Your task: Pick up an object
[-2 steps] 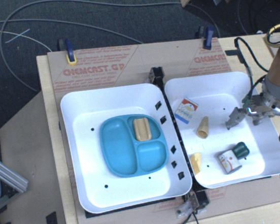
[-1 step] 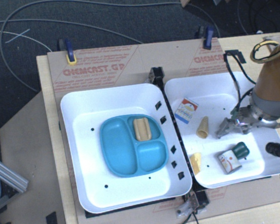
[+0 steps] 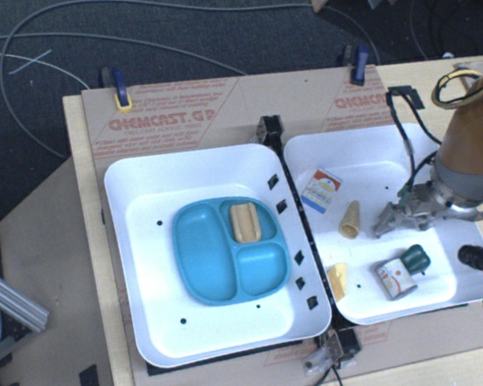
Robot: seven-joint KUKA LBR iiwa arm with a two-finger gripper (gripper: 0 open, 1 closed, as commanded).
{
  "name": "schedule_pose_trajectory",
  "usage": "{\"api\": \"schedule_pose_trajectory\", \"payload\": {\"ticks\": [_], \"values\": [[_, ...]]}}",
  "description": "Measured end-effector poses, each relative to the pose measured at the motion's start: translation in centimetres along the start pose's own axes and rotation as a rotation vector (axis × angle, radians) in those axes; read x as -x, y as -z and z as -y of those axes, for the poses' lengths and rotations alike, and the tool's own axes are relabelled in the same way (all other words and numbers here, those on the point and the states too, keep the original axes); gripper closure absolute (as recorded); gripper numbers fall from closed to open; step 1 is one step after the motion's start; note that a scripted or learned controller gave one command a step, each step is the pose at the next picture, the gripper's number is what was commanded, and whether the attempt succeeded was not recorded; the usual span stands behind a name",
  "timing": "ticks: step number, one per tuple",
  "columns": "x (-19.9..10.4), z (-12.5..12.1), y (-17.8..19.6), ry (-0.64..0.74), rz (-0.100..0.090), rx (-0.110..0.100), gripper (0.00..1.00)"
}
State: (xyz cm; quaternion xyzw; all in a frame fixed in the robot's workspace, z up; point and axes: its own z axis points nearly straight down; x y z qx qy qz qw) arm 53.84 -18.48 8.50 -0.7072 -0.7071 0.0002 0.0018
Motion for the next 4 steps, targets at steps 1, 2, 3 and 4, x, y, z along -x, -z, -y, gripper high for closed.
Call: {"api": "schedule_pose_trajectory", "payload": {"ticks": [1,2,3,4], "values": [[0.0,-0.1,1.1,0.0,0.0,0.002,1.0],[-0.9,-0.2,5.9,0.002,0.003,0.006,1.0],[-1.3,0.7,11.1,0.002,0.003,0.008,1.0],[-1.3,0.6,16.5,0.001,0.004,0.009,1.0]]}}
